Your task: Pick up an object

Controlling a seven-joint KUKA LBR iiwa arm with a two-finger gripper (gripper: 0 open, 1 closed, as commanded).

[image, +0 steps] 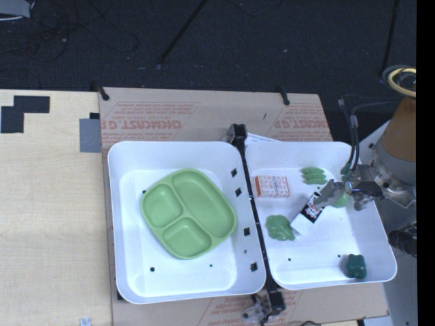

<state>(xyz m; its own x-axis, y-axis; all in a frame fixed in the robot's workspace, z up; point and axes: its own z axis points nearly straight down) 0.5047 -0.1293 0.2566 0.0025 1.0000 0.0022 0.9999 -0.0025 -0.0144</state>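
From above, the left bin (129, 263) holds a green divided plate (188, 212) with three compartments. The right bin (380, 267) holds a small printed packet (272, 186), a light green piece (313, 175) near the far side, a green leafy lump (280, 228), a dark green object (355, 266) in the near right corner, and a black-and-white tube (308, 214) lying tilted. The gripper (334, 194) sits at the tube's upper end; its opening cannot be told. The arm (397, 161) reaches in low from the right.

A divided plate (189, 212) lies in the left bin (129, 277).
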